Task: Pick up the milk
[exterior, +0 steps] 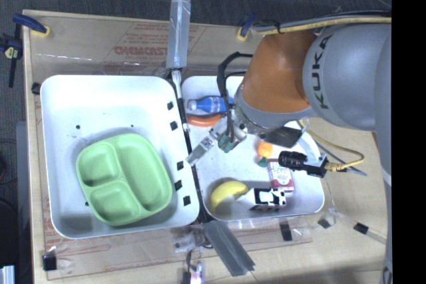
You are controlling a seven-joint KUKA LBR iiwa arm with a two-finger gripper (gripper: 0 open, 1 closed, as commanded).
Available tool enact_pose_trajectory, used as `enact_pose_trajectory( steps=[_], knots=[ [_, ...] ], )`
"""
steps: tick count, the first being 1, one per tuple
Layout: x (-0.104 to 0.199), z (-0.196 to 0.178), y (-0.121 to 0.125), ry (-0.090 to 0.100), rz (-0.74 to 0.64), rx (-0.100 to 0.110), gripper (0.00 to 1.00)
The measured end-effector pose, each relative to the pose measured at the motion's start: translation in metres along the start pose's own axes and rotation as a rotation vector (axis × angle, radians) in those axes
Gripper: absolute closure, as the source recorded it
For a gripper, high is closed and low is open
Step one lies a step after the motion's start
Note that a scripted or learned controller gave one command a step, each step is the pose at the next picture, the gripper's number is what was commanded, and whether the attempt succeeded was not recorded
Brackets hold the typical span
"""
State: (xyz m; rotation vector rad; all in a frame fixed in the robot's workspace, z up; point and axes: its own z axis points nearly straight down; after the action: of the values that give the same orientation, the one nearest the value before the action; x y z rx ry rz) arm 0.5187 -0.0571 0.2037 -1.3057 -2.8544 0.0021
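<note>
Milk (271,197) in right bin's near corner, apart from end effector (225,142), its grip state unclear

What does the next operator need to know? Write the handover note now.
Gripper: low over the left part of the right bin, nothing visibly held; open or shut unreadable.
Milk carton: at the right bin's near edge, beside the banana, apart from the gripper.
Done: nothing yet; the milk is not lifted.
Left: move to the carton, grasp it, lift.
</note>
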Motion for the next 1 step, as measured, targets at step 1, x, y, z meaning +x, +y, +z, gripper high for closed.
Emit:
enact_pose_trajectory(
  steps=[1],
  knots=[
    [0.0102, 0.0121, 0.0112, 0.002, 0.068, 0.001, 0.00]
  ],
)
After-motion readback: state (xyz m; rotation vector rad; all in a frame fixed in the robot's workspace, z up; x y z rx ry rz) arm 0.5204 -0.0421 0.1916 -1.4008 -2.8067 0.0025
